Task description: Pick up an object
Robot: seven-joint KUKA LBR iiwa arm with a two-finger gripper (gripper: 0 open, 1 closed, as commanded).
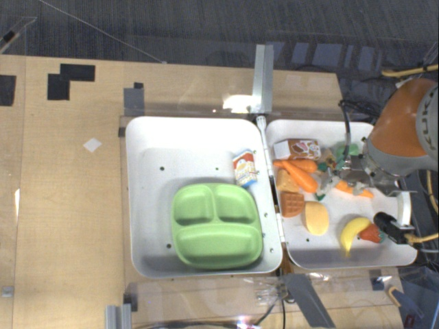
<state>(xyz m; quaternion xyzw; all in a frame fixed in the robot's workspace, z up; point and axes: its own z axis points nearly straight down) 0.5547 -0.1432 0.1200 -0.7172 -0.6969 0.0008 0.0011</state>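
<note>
1. Camera view, bench (62, 204): pale wood, filling the left and centre of the frame, bearing two shallow white bins side by side.
2. Left bin (147, 184): centre of the frame. Holds a green divided plate (216, 225) in its lower half and a small carton (245, 168) just above the plate, near the bin's right wall.
3. Right bin (391, 252): right of centre. Holds toy foods: a printed packet (300, 148) at the top, orange carrots (298, 173) below it, a brown waffle (291, 203), a pale yellow round piece (316, 218), a banana (352, 230) and a red strawberry (370, 234) touching the banana's right side.
4. Arm (405, 129): grey with orange band, at the right edge of the frame, reaching over the right bin's upper part.
5. Gripper (337, 175): low over the right bin, just right of the carrots; claw state cannot be told, and no item is seen between its tips.
</note>
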